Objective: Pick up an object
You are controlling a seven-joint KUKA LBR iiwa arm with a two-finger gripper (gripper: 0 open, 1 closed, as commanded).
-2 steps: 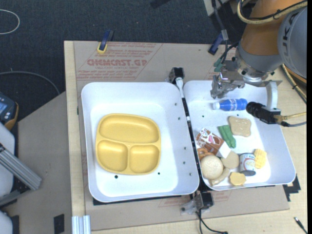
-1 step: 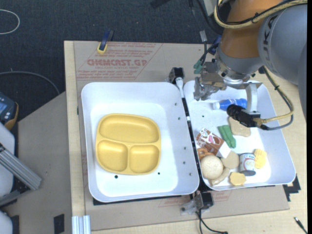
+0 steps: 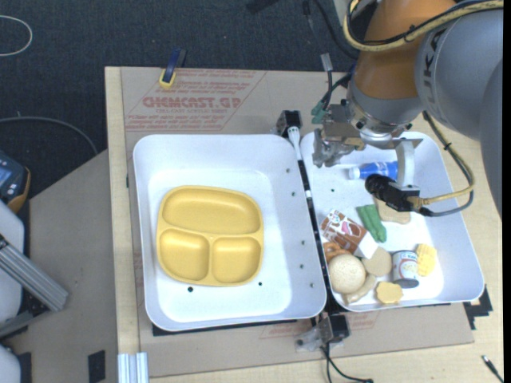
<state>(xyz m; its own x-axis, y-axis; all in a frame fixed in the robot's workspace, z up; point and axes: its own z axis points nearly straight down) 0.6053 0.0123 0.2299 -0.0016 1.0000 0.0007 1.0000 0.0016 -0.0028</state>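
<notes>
Across the bench's left bin lies a stiff yellow three-compartment plastic tray [image 3: 211, 234], while at the right bin's near edge, among clutter, sits a round beige ball [image 3: 347, 272], probably light and best pinched across its middle, beneath the far-edge end effector [image 3: 335, 146], whose grip state I cannot tell.

The grey arm [image 3: 467, 62] reaches in from the upper right of the frame, orange band uppermost, its gripper [image 3: 335, 146] pointing down just right of centre.
</notes>
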